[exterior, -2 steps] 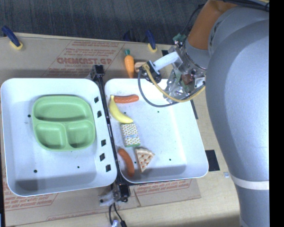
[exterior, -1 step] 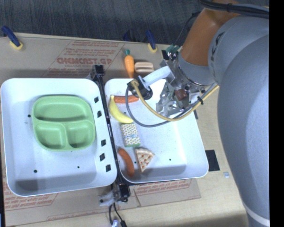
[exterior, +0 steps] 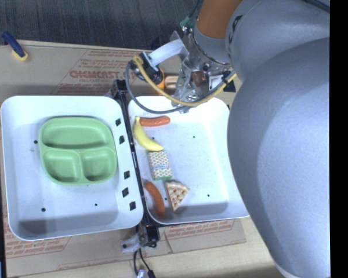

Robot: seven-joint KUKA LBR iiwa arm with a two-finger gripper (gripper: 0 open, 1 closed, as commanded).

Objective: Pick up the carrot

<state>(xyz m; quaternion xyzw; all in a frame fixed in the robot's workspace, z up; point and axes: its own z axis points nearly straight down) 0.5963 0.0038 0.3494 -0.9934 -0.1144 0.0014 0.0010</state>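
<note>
one carrot (exterior: 155, 120), one banana (exterior: 145, 138), two bins (exterior: 23, 155)

Red "CHEMCAST" print on the cardboard sheet (exterior: 87, 68).

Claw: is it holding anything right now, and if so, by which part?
Cannot be told. The claw sits at the right bin's far edge, its tips hidden among cables. An orange, carrot-like piece lies in the bin, apart from the claw.

Two bins are sitting side by side on the desk (exterior: 40, 51). A divided plate (exterior: 78, 149) is lying in the left bin (exterior: 17, 213). In the right bin (exterior: 214, 172), a sausage (exterior: 154, 121) is lying at the back, a banana (exterior: 144, 138) just before it, then a cracker (exterior: 160, 164), with a second sausage (exterior: 155, 197) and a pizza slice (exterior: 176, 194) side by side nearest the front.
</note>
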